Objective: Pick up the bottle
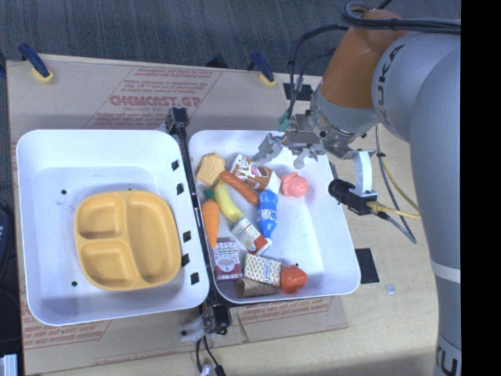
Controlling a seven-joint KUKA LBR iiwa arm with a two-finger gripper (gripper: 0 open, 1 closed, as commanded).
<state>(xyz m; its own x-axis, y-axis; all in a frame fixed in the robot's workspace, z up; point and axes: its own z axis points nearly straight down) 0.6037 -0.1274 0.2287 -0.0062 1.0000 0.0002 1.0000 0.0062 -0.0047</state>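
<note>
Nearest the lower edge of the right bin (338,276) lie one brown cone-shaped piece (252,288), one red tomato-like piece (293,279) and one patterned packet (261,269), with one small red-and-white carton (227,258) just to their left. Above these, one blue bottle (268,213) lies on its side near the bin's middle, its lower end close to one small tilted can (250,235) with a red end. Beside the bottle to the left are one yellow banana (226,202) and one orange carrot (211,222) along the bin's left wall; one reddish sausage-shaped piece (239,187) crosses above the banana. One tan waffle-like piece (210,168) and one brown-and-white snack packet (252,171) sit at the top, and one pink round piece (294,185) lies to the bottle's right. The gripper (284,150) hangs over the bin's upper part, its two fingers spread apart with nothing between them, well above the bottle in the view. Two white bins sit side by side; the left bin (39,233) holds one yellow divided plate (126,239) with three compartments.
</note>
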